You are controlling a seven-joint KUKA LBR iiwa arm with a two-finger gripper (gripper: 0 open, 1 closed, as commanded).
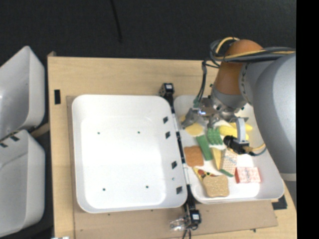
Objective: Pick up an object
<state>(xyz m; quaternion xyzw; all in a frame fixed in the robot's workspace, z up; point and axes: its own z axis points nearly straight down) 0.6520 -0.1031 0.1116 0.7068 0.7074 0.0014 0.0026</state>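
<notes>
Hand [209,117] sits low over the right bin's [269,183] twelve o'clock end, above the yellow piece [195,129] and green block [205,146]; its grip state I cannot tell. Toast slice [216,185] lies toward six o'clock.

A: Where was the arm [259,78]?
B: It reached in from three o'clock, its jaws [207,114] low over the right bin [269,183], at that bin's eleven o'clock corner.
A: And in that bin?
B: A heap: a green piece [204,146], something yellow [228,130], a brown slice [216,185] at six o'clock, and a pink-and-white packet [247,174] towards four o'clock.
A: The left bin [124,153]?
B: It sat beside it on the tabletop [62,78].
</notes>
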